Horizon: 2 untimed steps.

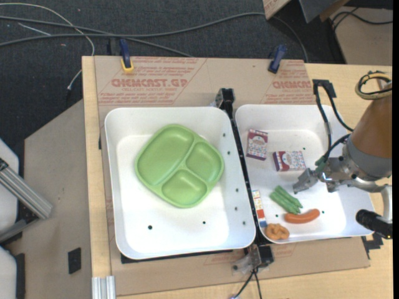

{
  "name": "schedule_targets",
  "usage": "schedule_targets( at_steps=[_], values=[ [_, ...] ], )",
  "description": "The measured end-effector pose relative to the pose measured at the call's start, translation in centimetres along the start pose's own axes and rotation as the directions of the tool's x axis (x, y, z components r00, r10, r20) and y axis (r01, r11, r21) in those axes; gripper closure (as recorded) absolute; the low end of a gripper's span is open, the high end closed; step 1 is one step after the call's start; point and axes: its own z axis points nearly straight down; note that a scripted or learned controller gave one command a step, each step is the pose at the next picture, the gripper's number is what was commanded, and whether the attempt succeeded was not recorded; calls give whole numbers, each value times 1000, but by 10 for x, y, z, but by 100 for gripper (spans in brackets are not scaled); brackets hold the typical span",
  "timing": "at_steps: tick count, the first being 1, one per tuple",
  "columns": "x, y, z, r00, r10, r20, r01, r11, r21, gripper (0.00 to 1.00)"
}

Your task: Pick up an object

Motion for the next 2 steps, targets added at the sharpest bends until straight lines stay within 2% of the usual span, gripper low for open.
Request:
schedule_targets(
  at_steps=[1,2],
  values=[
    [-3,-1,61,1000,2,-1,-2,1000,-2,0],
    [-3,1,65,1000,-1,-2,1,1000,-4,0]
  ],
)
